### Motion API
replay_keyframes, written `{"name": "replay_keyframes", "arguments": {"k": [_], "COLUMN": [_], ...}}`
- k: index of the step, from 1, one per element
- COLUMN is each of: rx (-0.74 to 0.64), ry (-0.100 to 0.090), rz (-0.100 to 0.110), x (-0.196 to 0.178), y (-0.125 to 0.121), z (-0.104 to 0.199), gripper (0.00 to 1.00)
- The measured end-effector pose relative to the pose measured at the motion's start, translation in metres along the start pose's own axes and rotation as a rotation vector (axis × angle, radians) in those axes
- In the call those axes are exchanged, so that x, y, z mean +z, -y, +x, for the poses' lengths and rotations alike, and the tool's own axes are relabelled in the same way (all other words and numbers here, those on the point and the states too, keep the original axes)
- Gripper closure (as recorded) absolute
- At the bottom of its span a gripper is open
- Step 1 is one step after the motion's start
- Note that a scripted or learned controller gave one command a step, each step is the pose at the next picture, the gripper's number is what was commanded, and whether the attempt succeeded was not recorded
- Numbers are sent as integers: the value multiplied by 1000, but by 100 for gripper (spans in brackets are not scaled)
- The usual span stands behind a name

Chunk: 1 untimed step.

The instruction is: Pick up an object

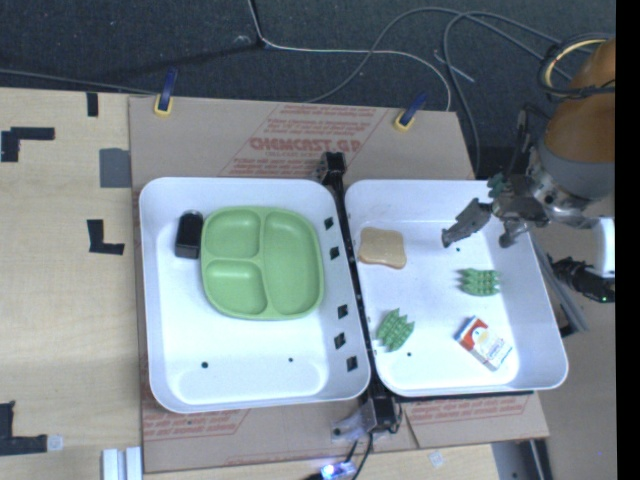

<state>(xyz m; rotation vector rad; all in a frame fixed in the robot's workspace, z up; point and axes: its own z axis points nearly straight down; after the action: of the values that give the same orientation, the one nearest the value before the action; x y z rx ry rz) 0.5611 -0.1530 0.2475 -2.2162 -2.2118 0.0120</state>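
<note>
Lying flat: small red-white packet (484,342), right bin (440,383).

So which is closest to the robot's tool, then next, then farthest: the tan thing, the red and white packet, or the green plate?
Measured from the tool, in the camera view:
1. Tan thing, in the right bin, to the tool's left.
2. Red and white packet, near the right bin's front corner, a little farther than the tan thing.
3. Green plate, over in the left bin, farthest.
</note>
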Motion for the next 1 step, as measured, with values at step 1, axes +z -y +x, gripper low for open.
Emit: {"name": "replay_keyframes", "arguments": {"k": [1], "rx": [-3], "ry": [2], "rz": [-11], "x": [-6], "y": [-2], "z": [0], "gripper": [0]}}
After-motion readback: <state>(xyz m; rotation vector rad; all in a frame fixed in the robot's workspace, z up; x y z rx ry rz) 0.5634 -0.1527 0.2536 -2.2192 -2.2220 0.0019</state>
